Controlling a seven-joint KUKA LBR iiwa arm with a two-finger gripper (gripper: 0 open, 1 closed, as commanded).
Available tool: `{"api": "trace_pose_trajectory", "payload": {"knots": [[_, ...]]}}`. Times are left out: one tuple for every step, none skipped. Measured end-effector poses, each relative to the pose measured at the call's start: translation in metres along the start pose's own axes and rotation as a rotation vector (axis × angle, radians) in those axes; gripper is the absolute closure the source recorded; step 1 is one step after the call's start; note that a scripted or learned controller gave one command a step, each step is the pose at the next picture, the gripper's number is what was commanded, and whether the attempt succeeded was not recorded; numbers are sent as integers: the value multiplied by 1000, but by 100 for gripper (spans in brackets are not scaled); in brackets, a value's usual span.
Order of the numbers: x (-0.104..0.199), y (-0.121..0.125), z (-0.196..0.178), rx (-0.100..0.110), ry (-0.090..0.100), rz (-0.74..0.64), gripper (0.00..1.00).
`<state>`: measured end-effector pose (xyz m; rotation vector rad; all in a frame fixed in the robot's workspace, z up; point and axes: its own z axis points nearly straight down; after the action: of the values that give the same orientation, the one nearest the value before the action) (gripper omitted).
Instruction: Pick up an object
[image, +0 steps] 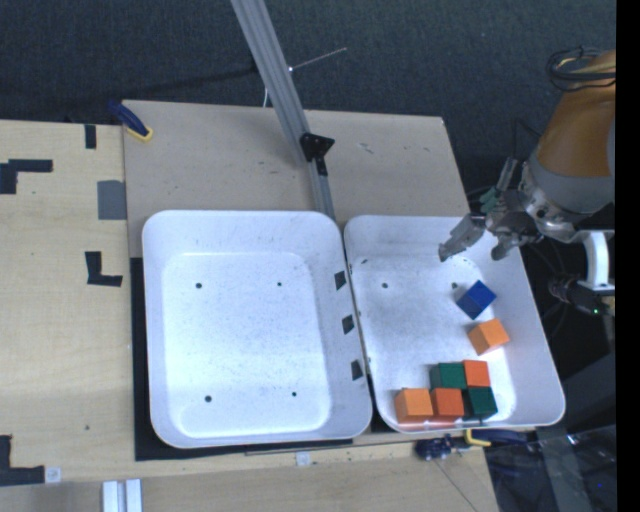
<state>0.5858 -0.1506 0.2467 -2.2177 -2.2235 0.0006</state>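
The gripper (478, 241) hangs over the upper part of the right bin (400, 250), at about one o'clock from its centre, its two fingers spread apart with nothing between them. The arm (575, 140) behind it is cut off by the frame's right side — just the orange band and grey wrist show. A blue cube (475, 298) lies just below the fingers, apart from them, with an orange cube (488, 336) at its five o'clock. Down at the bin's six o'clock sits a tight cluster (450, 392) of orange and green blocks — their exact count is hard to make out. The left bin (160, 300) lies at nine o'clock.
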Motion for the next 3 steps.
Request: {"api": "trace_pose_trajectory", "payload": {"knots": [[0,0,0,0,0,-1,0],[0,2,64,6,-1,1,0],[-4,-2,128,7,0,1,0]]}}
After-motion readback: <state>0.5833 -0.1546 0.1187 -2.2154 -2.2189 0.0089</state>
